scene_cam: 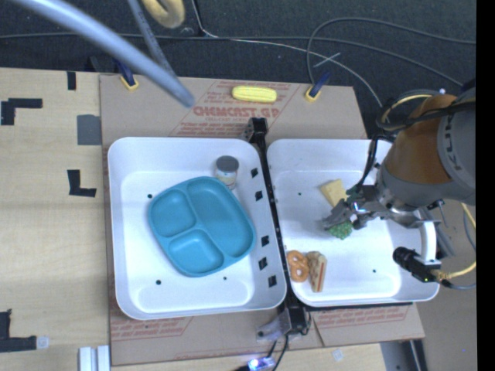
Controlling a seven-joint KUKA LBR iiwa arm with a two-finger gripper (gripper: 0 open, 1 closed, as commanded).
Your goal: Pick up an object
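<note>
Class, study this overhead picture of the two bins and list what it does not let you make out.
- Gripper: too small and dark to tell fingers from the green object beside it.
- Small can by the blue tray: label too small to read.
- Pretzel pieces: blurred, count unclear.

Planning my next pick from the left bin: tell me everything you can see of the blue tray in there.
The blue tray is a rounded, plastic-looking plate with three compartments: one large at its upper right, two smaller toward its left and bottom. It lies flat, open side up, turned at a diagonal on the floor of the left bin. A small grey-lidded jar stands at its upper rim; contact is unclear. The gripper is over the other bin.
</note>
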